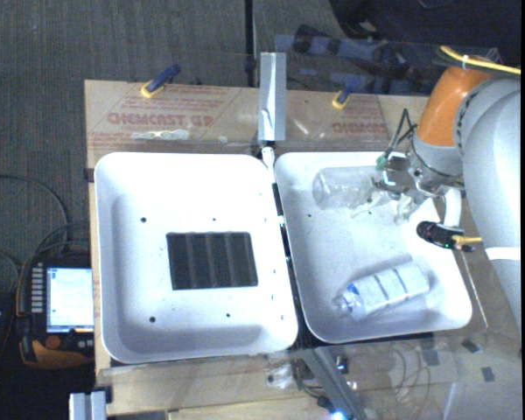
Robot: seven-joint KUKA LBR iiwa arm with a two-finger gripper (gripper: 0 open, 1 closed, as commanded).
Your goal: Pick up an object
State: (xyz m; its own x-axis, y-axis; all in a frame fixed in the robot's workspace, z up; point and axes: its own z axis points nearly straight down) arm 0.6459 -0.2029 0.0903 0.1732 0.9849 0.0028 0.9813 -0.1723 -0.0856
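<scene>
Left bin (114,234): white, shallow; holds a dark ribbed rectangular block (212,260) lying flat near its centre.

Right bin (302,261): white, shallow; holds two clear plastic bottles. One bottle (339,186) lies on its side at the far end. A second labelled bottle (385,290) lies on its side near the front, well apart from the first.

Gripper (395,185): low over the right bin's far end, just beside the far bottle; cannot tell how its jaws stand. Grey arm (494,173) with orange band enters from the right.
</scene>
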